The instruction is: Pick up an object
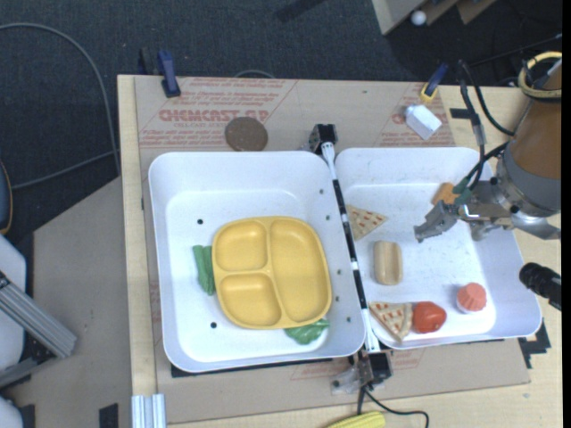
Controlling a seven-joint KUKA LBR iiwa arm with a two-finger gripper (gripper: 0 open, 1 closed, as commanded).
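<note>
My gripper hangs over the upper middle of the right bin, reaching in from the right. It is open, and nothing sits between its fingers. Below and left of it a tan bread roll lies on the bin floor. A triangular cracker-like slice rests by the bin's left wall. Along the front edge are a pizza slice, a red tomato touching it, and an orange-red fruit further right.
The left bin holds a yellow divided plate with green pieces poking out at its left and front. A brown disc and a small white block lie on the bench behind the bins.
</note>
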